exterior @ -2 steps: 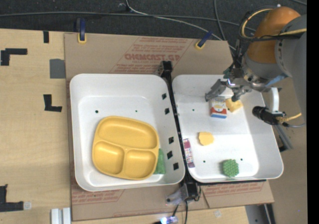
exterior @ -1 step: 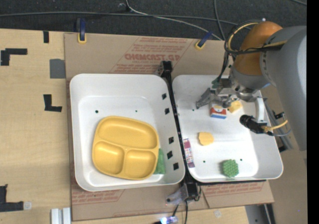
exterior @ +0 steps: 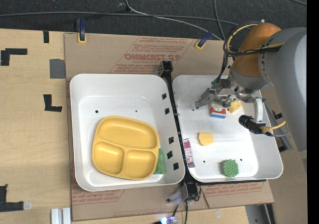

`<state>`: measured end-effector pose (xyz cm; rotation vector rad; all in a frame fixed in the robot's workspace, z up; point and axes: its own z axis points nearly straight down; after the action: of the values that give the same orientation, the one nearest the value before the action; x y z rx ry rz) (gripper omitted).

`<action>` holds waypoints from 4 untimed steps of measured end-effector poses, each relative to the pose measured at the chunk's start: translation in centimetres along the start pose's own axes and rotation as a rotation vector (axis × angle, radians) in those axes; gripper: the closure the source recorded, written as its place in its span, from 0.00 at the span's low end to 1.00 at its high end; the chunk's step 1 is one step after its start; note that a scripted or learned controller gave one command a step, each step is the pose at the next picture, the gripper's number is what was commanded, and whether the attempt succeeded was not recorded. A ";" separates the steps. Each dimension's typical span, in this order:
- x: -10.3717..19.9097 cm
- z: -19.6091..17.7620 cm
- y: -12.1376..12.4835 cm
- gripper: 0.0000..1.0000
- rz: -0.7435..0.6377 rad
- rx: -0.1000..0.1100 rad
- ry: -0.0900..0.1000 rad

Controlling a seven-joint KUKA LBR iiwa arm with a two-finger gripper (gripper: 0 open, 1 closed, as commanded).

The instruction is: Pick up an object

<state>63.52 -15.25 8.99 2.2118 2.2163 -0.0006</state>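
My gripper [exterior: 215, 101] hangs over the back of the right bin [exterior: 266, 170], open, one grey finger [exterior: 202, 100] splayed to the left. Just below it lies a small red, white and blue box [exterior: 218, 112], not between the fingers. A pale yellow block [exterior: 234, 106] sits right beside the box, under the wrist. A yellow chunk [exterior: 206, 139] lies mid-bin, and a green knobbly ball [exterior: 230, 168] rests near the front.
The left bin [exterior: 79, 93] holds a yellow divided plate [exterior: 124, 147] with a green item [exterior: 160, 162] wedged at its right side. A slim pink-and-white packet [exterior: 187, 151] lies along the right bin's left wall. Black cable clips [exterior: 249, 122] hang by the arm.
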 end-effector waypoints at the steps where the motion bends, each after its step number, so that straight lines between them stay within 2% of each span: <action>1: 0.0 -1.3 0.3 1.00 -0.001 -0.010 -0.001; 2: 0.1 -7.6 0.0 1.00 0.001 0.003 0.007; 3: 0.1 -12.9 0.1 1.00 0.000 0.002 0.006; 4: 5.3 -14.1 0.8 1.00 -0.004 0.006 0.009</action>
<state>64.18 -9.82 23.07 2.2151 2.2284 0.0030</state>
